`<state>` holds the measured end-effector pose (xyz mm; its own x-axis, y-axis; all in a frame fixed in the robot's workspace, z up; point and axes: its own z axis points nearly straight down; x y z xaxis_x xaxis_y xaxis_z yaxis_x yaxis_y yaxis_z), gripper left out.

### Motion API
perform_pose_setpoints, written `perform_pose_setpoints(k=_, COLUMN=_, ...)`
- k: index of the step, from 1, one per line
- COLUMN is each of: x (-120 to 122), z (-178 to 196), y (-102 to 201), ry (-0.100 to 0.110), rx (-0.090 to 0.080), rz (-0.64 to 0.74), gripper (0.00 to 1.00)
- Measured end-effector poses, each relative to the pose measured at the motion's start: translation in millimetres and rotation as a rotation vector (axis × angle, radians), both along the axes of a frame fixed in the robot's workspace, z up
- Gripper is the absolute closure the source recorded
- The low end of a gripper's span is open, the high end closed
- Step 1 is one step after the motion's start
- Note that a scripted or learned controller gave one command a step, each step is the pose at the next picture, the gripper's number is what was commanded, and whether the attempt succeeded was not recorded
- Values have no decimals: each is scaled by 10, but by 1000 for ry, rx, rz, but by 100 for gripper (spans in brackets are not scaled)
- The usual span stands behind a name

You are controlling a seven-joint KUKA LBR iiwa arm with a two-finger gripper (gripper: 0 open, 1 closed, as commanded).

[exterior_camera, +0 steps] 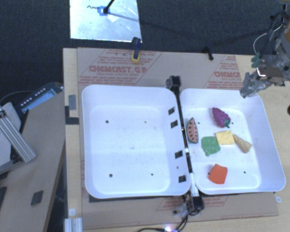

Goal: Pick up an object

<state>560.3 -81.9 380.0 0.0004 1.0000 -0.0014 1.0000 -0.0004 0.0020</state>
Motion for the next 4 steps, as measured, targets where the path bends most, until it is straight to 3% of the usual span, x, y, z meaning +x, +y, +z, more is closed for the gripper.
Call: perform_pose_setpoints(k=4, x=-244, z=96, y=-952, ry=-1, rx=0, rz=0, gripper=100)
